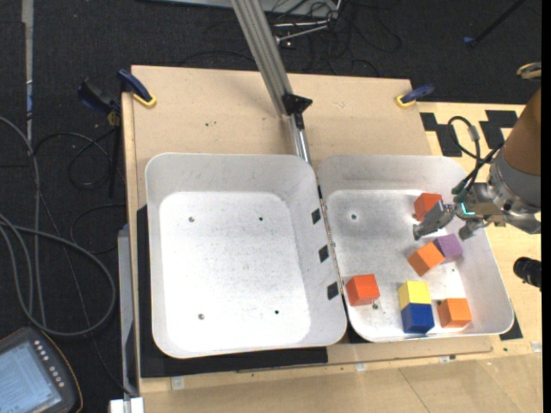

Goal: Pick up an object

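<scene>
Two shallow white bins sat side by side on the wooden bench (362, 106). The left bin (164, 231) showed only its speckled floor. The right bin (379, 196) carried all the blocks, gathered toward its right and near sides.

An orange block (427, 205) lay farthest back, close to the bin's right wall. Nearer the camera, a purple block (448, 247) rested against a tilted orange block (425, 258) — the two were touching, the purple one on the right. Along the near edge stood a lone orange block (362, 289) near the bin's left wall, then a yellow block (414, 294) touching a blue block (417, 317) just in front of it, and beside those another orange block (454, 313) by the near right corner.

The grey arm came in from the right, its orange band (525, 140) at the frame's edge. The gripper (443, 220) hung over the right bin, its dark fingers (430, 223) spread apart with nothing between them. It sat just in front of the rear orange block and just behind the purple and tilted orange pair — between the two, overlapping the gap. Whether the fingertips touched the bin floor or any block could not be told from this angle. The blocks along the near edge lay well apart from it.
</scene>
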